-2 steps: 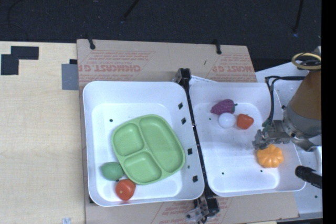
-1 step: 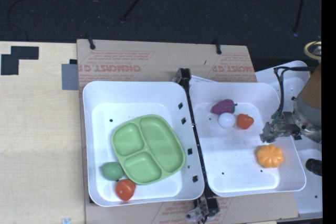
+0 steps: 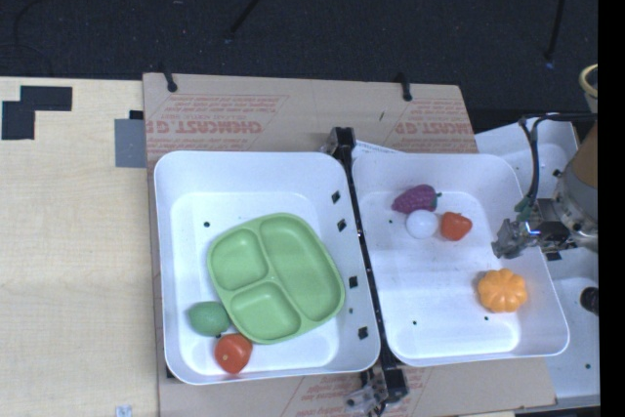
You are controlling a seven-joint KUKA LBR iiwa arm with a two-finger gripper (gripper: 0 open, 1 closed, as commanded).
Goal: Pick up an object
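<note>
Camera view: I see my gripper at the right edge of the right bin, just above the orange pumpkin, apart from it. I cannot tell whether the fingers are open or closed; nothing shows between them. The pumpkin sits near the bin's right edge, toward the front. Near the back edge a purple fruit, a white ball and a small red pepper cluster, ball touching both. In the left bin a green divided plate fills the middle. A green lime and a red tomato sit in the front left corner, against the plate.
</note>
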